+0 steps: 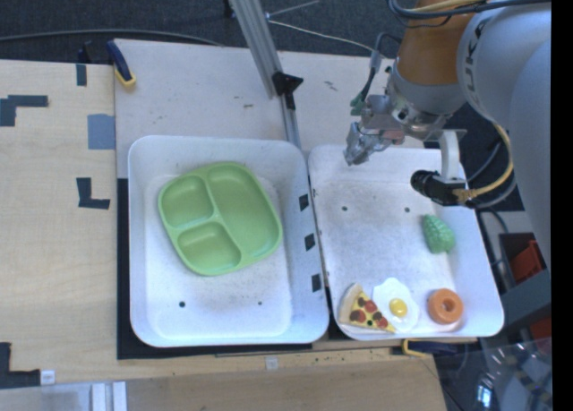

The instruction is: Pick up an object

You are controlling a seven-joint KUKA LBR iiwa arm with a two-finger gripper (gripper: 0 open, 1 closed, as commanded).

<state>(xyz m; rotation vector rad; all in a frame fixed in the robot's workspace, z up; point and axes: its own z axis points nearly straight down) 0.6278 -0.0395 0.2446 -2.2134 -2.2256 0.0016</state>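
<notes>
In the right bin (376, 221) lie a green broccoli-like piece (439, 233) at the right wall, a pizza slice (364, 309), a fried egg (395, 302) and an orange donut (445, 305) along the front edge. My gripper (359, 149) hangs over the bin's back left corner, well apart from all of them. Nothing shows between its fingers.
The left bin (143, 221) holds a green divided plate (219, 218). A metal rail (255, 33) slants down from the top to the bins' back edge. A blue and yellow clamp (121, 64) lies at the back left of the bench.
</notes>
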